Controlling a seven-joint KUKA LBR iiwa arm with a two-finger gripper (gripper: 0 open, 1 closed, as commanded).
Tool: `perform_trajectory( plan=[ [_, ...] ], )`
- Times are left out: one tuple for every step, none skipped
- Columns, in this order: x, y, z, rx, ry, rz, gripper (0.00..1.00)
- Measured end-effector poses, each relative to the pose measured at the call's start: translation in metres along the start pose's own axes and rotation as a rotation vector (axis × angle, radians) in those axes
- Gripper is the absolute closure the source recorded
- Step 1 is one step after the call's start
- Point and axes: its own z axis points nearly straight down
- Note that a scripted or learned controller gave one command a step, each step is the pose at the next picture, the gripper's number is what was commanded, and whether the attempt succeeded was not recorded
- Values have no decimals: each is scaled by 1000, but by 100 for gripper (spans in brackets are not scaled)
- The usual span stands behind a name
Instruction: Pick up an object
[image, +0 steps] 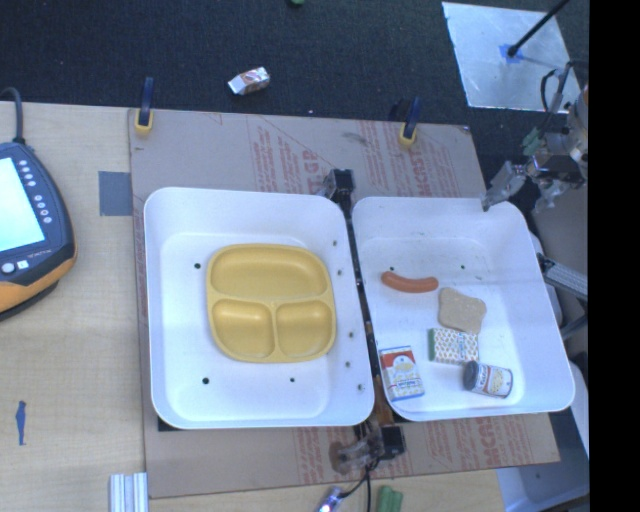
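While its ends blur slightly, hot dog (409, 283) lies left-right in right bin (520, 240).

1. The arm's end (545, 165) is sitting at the right edge, partly cut off, and its fingers are blurring into a tangle of metal and cable.
2. The handheld control pendant (28, 225) is running off the left edge, hiding part of its screen.
3. The print on the small red carton (401, 372) is reading too small to make out.
4. The label on the small can (487, 379) is staying illegible.
5. The crumpled wrapper (249, 81) on the dark floor is looking too small to identify.
6. The green item (389, 498) at the bottom edge is being cut off.
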Motion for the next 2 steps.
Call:
perform_trajectory(
  plan=[
    [45, -61, 86, 2, 0, 0, 0],
    [93, -109, 170, -2, 0, -1, 0]
  ],
)
